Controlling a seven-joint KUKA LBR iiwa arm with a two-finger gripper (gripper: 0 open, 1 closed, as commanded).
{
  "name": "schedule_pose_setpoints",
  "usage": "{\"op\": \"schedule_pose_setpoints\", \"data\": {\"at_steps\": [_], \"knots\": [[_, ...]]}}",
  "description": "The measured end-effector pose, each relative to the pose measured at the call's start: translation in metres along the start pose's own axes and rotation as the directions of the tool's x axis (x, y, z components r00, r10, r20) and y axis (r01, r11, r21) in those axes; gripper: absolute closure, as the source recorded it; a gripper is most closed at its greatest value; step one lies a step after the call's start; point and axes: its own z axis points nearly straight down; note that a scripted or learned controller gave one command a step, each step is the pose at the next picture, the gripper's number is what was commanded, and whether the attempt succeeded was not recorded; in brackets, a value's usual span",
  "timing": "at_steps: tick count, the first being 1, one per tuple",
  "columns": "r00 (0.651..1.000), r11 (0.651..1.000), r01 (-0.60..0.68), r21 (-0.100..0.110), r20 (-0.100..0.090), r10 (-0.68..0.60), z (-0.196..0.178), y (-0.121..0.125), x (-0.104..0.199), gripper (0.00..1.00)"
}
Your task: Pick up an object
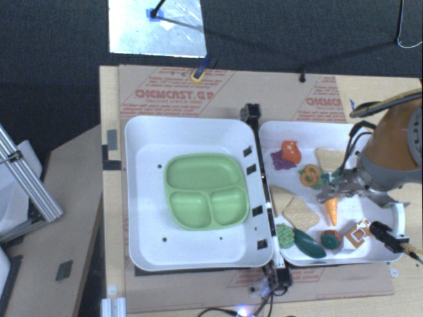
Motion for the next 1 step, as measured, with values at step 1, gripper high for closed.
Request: {"op": "schedule_pose_setpoints", "data": {"at_steps": [1], "knots": [[1.0, 1.0, 0.003, -0.002, 0.001, -0.003, -0.0452, 0.0007, 0.0061, 1.0]]}}
